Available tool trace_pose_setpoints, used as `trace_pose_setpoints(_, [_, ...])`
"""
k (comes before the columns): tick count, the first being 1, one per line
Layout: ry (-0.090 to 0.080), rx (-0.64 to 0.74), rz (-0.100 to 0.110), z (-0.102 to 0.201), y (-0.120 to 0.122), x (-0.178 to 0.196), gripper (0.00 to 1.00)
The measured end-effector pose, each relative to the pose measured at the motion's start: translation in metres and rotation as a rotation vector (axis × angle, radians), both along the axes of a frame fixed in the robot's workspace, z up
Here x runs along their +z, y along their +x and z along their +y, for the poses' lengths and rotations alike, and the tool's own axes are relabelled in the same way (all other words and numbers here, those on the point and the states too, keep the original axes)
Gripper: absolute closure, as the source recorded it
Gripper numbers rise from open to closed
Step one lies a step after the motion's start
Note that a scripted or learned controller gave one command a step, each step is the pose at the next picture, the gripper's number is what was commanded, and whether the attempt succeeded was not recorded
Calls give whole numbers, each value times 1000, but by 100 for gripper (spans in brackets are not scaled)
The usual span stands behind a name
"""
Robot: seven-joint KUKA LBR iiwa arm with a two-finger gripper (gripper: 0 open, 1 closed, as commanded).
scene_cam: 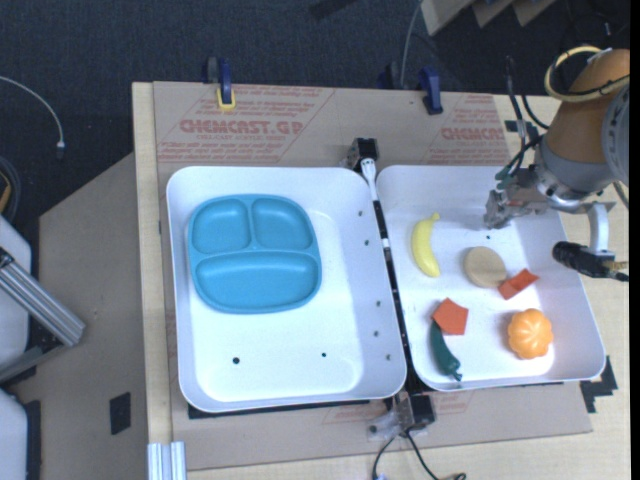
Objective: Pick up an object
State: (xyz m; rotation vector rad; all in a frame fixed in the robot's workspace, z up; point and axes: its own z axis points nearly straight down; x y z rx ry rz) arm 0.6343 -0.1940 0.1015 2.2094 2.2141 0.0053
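My claw hangs low over the far part of the right bin, close to its back wall. Its fingers are small and dark from this angle, so I cannot tell if they are open or closed, and I see nothing between them.

All the things I could pick lie in this same bin, on the near side of my claw. The yellow banana is to the left of my claw and a little nearer. The beige oval piece lies just below my claw, and a small red wedge touches its right end. Further toward the front lies an orange-red block, and the green pepper touches it at the near side. The orange pumpkin sits to the right of these, near the front edge.

Well to the left of my claw, the left bin holds a blue divided plate. Both bins rest on the brown surface.
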Motion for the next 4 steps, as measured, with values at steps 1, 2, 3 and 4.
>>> trace_pose_setpoints(1, [5, -1, 5, 7, -5, 57, 100])
trace_pose_setpoints(2, [4, -1, 3, 4, 7, 112, 100])
trace_pose_setpoints(3, [4, -1, 4, -2, 7, 158, 100])
trace_pose_setpoints(4, [9, 4, 13, 50, 2, 162, 100])
